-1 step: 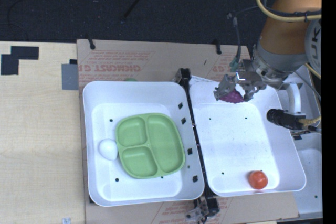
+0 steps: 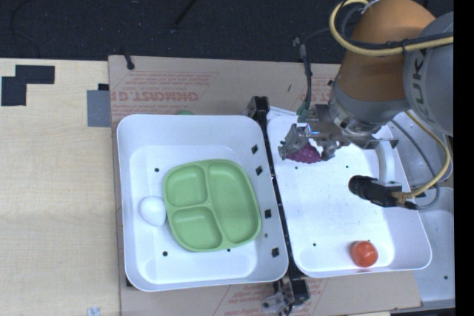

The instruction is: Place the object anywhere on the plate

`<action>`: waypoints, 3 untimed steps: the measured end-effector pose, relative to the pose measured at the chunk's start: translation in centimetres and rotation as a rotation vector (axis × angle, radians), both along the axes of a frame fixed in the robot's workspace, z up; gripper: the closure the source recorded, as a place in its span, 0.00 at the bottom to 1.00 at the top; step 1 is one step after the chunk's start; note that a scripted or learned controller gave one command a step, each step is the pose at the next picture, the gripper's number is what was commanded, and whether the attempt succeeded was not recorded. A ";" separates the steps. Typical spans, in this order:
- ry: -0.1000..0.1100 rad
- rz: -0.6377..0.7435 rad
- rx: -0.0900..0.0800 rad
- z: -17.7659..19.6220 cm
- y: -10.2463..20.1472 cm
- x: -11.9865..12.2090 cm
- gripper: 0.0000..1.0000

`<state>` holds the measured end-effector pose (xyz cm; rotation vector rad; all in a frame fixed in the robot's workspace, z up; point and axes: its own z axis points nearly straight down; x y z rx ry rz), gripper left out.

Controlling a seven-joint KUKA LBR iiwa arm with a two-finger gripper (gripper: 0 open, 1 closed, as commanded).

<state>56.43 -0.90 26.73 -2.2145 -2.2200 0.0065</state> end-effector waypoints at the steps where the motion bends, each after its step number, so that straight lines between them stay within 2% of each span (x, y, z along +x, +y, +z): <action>1: 0.000 0.002 0.001 -1.7 5.6 -2.2 1.00; 3: 0.000 0.002 -0.001 -3.7 14.6 -4.7 1.00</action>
